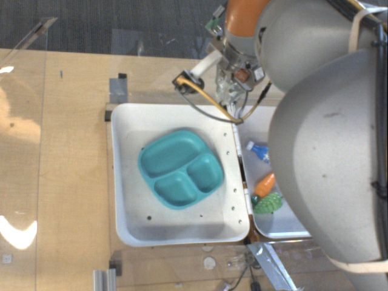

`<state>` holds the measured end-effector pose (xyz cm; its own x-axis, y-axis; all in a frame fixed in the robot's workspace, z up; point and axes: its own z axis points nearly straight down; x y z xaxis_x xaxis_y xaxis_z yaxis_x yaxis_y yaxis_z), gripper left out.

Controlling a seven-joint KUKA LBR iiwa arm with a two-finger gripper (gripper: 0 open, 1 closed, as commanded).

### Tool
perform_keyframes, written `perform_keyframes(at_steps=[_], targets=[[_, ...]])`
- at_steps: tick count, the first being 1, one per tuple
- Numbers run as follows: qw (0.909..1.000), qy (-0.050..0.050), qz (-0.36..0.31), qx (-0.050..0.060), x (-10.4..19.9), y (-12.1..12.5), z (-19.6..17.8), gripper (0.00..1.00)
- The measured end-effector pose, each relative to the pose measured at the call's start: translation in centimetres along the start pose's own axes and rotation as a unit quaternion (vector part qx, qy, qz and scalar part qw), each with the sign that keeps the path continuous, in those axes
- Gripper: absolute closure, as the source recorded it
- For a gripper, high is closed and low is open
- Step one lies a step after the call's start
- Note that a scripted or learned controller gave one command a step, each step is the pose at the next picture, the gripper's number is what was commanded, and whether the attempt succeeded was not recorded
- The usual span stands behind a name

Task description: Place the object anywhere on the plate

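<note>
Plate (180, 168) lies mid-bin, clear of the left bin's walls (121, 180).

Looks like a robotics lab / test cell, not a home. A big grey industrial arm (330, 156) w/ orange band reaches over a plain light-wood surface (54, 162). Two shallow white bins (121, 180) sit side by side, fixed w/ metal brackets (119, 88) at the corners. Loose cables (203, 99) hang near the wrist. Clear panel (24, 132) on the left, dark carpet-like floor (121, 11) behind.
</note>
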<state>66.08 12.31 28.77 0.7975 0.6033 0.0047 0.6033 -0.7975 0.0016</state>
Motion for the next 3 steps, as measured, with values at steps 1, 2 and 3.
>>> perform_keyframes(at_steps=[1,2,3], targets=[[0.9877,-0.001,0.156,0.001,-0.9,-7.6,10.3,1.0],[0.9816,0.002,0.191,0.001,0.4,-10.9,19.0,1.0],[0.9874,0.0,0.158,0.0,-6.2,-12.6,8.9,1.0]])
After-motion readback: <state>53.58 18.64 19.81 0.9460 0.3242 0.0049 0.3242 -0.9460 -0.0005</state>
